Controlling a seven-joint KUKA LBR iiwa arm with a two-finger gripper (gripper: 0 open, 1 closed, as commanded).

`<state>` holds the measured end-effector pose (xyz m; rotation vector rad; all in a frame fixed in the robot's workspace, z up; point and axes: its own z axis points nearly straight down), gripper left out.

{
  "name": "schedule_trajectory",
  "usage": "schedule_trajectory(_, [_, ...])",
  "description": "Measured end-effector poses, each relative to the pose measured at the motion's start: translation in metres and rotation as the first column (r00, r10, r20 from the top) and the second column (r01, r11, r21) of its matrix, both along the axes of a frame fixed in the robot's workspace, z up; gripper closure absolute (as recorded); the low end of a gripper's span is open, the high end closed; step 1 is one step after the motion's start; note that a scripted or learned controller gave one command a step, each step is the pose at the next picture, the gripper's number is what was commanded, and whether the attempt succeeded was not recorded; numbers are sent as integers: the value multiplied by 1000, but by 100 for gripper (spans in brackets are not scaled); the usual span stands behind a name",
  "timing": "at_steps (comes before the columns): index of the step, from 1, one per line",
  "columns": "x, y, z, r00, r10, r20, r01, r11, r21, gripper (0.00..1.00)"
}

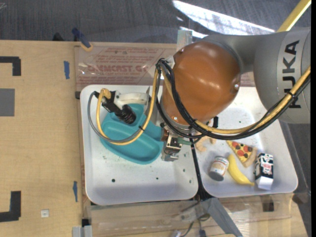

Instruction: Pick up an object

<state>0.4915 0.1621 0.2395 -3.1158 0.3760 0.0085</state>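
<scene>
A teal dish [129,138] lies in the left bin [143,191], with a yellow-and-black cable loop [114,113] draped over it. My gripper [170,148] reaches down at the dish's right edge, near the divider between the bins. The big orange wrist above hides most of it. In the right bin [281,179] lie a small can [218,167], a banana [236,171], a pizza-slice toy [241,151] and a small black-and-white carton [264,170].
The arm's grey body and orange band [205,80] cover the back of both bins. Tan board [34,132] lies left of the bins. A tan piece [203,142] shows just right of the gripper.
</scene>
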Motion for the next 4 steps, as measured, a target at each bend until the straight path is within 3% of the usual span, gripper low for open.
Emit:
schedule_trajectory(1, [-5,-20,-26,1000,12,-1,-12,1000,-2,100])
schedule_trajectory(2, [-1,40,34,952,-307,6,307,952,4,100])
schedule_trajectory(3, [5,4,-104,996,-83,-6,83,997,-4,100])
schedule_trajectory(4, [8,66,-42,955,-298,6,298,955,4,100])
